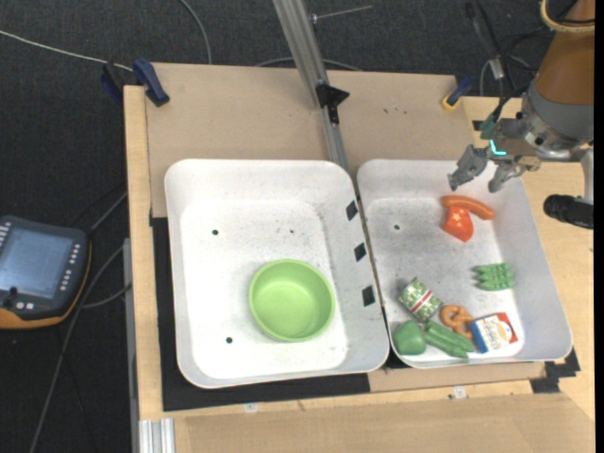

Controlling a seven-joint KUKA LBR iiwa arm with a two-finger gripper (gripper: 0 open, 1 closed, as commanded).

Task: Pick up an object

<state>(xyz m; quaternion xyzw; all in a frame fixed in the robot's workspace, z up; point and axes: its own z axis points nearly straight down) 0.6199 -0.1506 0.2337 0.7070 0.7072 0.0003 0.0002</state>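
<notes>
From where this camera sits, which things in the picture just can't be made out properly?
- Arm: the camera view's right edge and top cut it off, so its base is out of frame.
- Pile in the right bin's near corner: the green pieces, pretzel and small carton overlap, hiding their edges.
- Carton's print: too small to read.
- Handheld screen: cut by the left edge, display illegible.
</notes>
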